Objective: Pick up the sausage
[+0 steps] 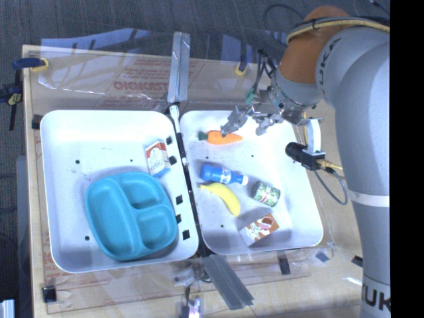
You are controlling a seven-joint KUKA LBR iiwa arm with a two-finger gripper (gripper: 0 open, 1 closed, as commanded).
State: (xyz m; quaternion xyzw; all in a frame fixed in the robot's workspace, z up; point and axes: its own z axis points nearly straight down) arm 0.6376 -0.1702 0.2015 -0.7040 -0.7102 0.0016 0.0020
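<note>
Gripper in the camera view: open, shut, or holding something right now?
Gripper: jaws open, spread above the carrot at the far end of the right bin; nothing between them.

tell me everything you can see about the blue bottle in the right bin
The blue bottle lies on its side near the middle of the right bin, looking like plastic, with a blue body and a white cap end pointing toward the green can. The banana lies just below it, close or touching; nothing grips it.
</note>
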